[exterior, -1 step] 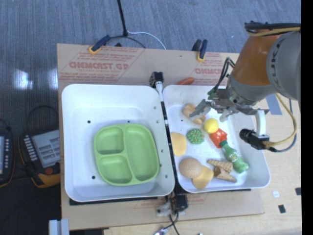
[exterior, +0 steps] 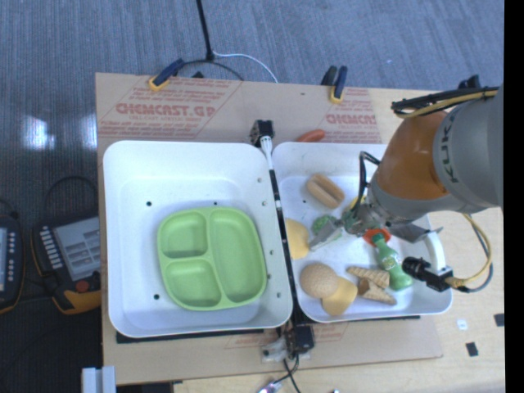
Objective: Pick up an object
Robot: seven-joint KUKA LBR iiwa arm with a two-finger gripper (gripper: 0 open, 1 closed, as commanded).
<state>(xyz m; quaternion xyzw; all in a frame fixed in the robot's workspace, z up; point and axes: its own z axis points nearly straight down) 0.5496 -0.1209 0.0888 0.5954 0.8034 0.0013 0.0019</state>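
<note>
Green toy piece [exterior: 322,223] lay in the right bin [exterior: 417,308], left of the gripper [exterior: 342,228] and apparently touching it. Fingers were low among the toys; blurred, so apart or closed on it I could not tell. Hot dog [exterior: 325,191] sat beyond the green piece, bread roll [exterior: 318,279] nearer the camera. Nothing lifted: approach done, secure grasp and raise judged outstanding.

Surface [exterior: 164,109]: a tan board bearing red lettering, sitting over grey carpet. Lying directly on it: left white bin [exterior: 131,170] and right white bin [exterior: 434,301], resting side by side, touching along the middle. Yellow-and-black clamps [exterior: 166,74] [exterior: 334,83] are gripping the far edge; an orange item [exterior: 311,136] is lying just behind the right bin.
</note>
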